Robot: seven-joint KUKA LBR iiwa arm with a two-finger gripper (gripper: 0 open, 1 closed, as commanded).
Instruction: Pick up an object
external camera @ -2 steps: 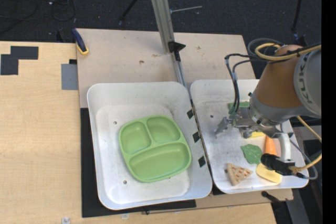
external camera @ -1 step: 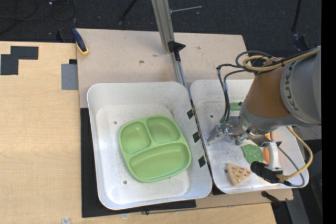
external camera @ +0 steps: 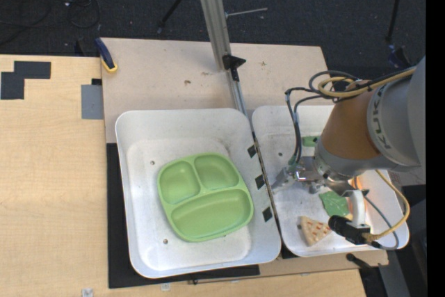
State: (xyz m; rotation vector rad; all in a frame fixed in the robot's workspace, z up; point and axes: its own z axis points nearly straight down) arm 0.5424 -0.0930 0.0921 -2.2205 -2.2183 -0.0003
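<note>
My gripper (external camera: 299, 176) hangs low over the middle of the right bin (external camera: 268, 123), under the grey arm with its orange band (external camera: 351, 132). A pizza-slice toy (external camera: 314, 229) lies near the bin's front edge, in front of the gripper. To the gripper's right lies a green piece (external camera: 335, 204), and beside that an orange and white object (external camera: 358, 202), partly hidden by the arm. A small green thing (external camera: 308, 142) peeks out behind the wrist. I see nothing held by the gripper.
The left bin (external camera: 132, 149) holds a light green divided plate (external camera: 205, 197). A metal post (external camera: 215, 21) rises behind the bins, and the wall between them (external camera: 259, 170) carries black clips.
</note>
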